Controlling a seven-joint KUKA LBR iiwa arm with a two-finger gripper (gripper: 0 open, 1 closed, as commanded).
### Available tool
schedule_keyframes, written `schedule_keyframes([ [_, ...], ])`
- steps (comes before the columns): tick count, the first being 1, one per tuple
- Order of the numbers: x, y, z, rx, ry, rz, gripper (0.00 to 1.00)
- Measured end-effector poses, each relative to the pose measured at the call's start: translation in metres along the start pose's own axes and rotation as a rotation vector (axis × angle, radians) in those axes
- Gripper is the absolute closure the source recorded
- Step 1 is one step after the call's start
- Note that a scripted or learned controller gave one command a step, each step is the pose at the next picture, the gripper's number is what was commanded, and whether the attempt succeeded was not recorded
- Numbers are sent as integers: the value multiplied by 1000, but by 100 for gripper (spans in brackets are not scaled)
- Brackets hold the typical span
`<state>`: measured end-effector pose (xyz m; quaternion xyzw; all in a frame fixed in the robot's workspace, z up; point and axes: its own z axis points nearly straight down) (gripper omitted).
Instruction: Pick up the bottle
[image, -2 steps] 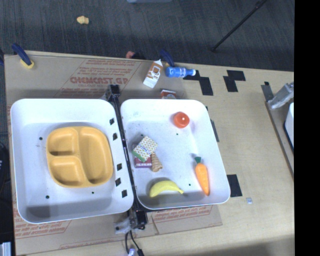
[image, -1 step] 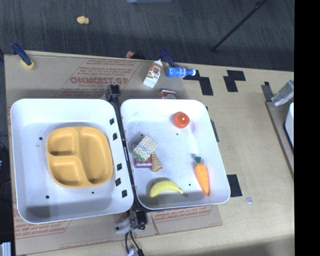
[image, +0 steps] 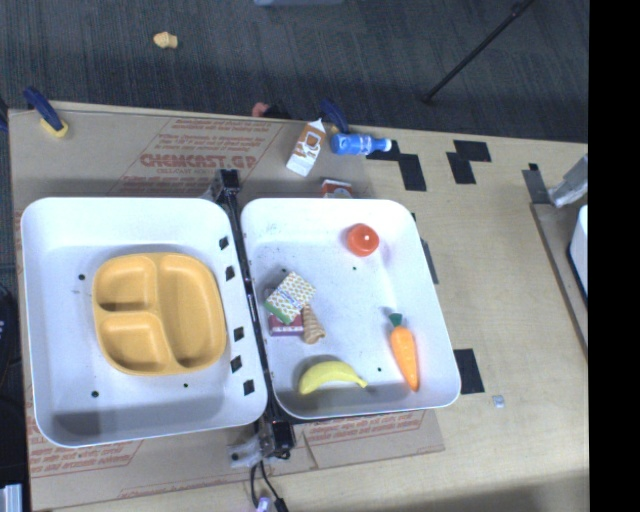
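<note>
- A yellow divided plate (image: 158, 311) is held in the left bin (image: 40, 300).
- In the right bin (image: 425, 300) a tomato (image: 362, 239), carrot (image: 403, 352), banana (image: 330, 377), patterned packet (image: 289, 296) and cone (image: 312, 324) are found.
- Beyond the right bin's far rim, outside it, the blue bottle (image: 359, 145) is laid flat, its long axis left-right; its cap end cannot be made out.
- Just left of the bottle a small carton (image: 306, 148) is seen.
- The gripper's opening cannot be told.

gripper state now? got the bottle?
Gripper: state cannot be told.
Bottle: lying free on the bench, beyond the right bin.
</note>
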<state>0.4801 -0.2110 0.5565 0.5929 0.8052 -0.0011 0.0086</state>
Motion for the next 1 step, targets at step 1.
schedule_keyframes([
  [1,0,1,-11,-1,-3,-4,100],
])
